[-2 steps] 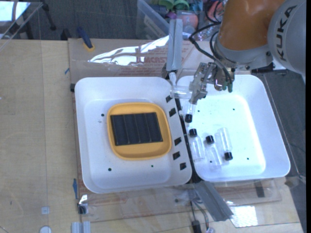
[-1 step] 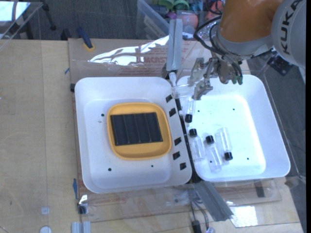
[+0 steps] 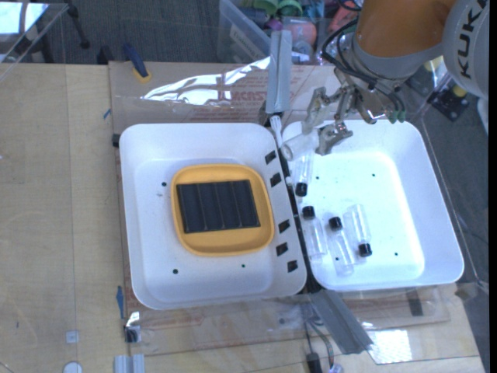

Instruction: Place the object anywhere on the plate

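pale wooden bench (image 3: 54, 208) fills the left side, and two shallow white bins sit on it side by side. behind them stands a clear tub (image 3: 295, 10) of colourful odds and ends. the left bin (image 3: 147, 270) holds a yellow plate (image 3: 224, 243) with a dark ribbed panel in its middle. the right bin (image 3: 435, 231) holds several clear little bottles (image 3: 351, 231) with black caps, lying on their sides in a loose cluster near the bin's left and front part, with one more (image 3: 301, 176) close to the divider. none of them touches the plate. the grey and orange arm (image 3: 404, 10) reaches in from the upper right, and its gripper (image 3: 334, 130) hangs over the back left corner of the right bin, above the bottles. nothing shows between its tips, and whether they are spread or closed cannot be told.
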Robot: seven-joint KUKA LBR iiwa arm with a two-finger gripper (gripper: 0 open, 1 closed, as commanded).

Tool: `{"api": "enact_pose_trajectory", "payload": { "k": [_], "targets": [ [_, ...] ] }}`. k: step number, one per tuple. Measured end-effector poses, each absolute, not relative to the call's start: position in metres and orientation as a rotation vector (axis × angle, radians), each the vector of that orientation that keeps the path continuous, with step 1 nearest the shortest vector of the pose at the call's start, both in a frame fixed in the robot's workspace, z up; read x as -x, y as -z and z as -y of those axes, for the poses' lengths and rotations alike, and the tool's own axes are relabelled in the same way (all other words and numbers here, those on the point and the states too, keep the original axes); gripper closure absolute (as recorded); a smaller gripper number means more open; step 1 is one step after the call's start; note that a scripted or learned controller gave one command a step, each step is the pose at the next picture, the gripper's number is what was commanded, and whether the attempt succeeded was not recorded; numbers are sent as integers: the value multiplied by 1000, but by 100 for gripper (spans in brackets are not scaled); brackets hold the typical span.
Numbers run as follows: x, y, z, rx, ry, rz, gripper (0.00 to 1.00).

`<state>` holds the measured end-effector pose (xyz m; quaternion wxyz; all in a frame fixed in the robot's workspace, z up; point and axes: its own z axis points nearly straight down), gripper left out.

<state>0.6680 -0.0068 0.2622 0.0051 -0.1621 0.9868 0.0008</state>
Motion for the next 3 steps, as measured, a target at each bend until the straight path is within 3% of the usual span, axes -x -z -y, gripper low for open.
{"api": "enact_pose_trajectory", "payload": {
  "k": [1,2,3],
  "targets": [
    [-626,-185,11,1045,-4,-2959,100],
    [-620,-233,-15,1123,-2,-2925,100],
    [-580,-185,-60,1318,-4,-2849,100]
  ]
}}
